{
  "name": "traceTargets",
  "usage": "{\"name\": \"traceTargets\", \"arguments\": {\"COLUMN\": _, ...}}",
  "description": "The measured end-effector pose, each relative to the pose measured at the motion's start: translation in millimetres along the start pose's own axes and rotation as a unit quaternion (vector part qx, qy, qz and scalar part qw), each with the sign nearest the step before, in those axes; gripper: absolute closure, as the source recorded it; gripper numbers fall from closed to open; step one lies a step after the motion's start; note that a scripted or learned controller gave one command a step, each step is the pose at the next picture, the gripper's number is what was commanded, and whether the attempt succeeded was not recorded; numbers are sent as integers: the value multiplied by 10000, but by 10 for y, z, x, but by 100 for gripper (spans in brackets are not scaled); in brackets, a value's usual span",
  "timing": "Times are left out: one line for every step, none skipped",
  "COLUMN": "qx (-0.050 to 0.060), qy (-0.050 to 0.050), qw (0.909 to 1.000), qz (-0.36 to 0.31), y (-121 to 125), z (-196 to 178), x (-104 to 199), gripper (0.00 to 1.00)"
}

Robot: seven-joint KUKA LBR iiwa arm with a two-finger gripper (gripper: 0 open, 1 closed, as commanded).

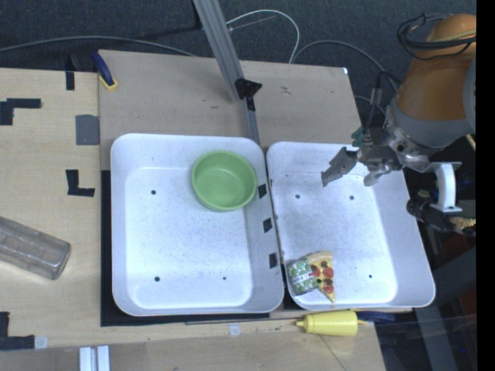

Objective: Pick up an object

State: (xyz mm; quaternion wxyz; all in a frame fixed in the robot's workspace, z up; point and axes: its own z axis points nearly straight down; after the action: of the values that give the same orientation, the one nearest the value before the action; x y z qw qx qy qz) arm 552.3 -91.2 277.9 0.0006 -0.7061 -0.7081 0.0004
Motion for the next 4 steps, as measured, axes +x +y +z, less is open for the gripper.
{"name": "traceTargets", "arguments": {"qx": 1, "qy": -1, "qw": 10000, "qz": 0, "y": 0, "z": 0, "x": -2, "gripper": 0}}
{"name": "traceTargets", "arguments": {"qx": 28, "qy": -1, "qw": 10000, "qz": 10, "y": 10, "z": 532, "x": 101, "gripper": 0}}
{"name": "traceTargets", "arguments": {"qx": 32, "qy": -2, "qw": 10000, "qz": 12, "y": -52, "z": 1097, "x": 14, "gripper": 0}}
{"name": "traceTargets", "arguments": {"qx": 32, "qy": -1, "qw": 10000, "qz": 9, "y": 16, "z": 1600, "x": -21, "gripper": 0}}
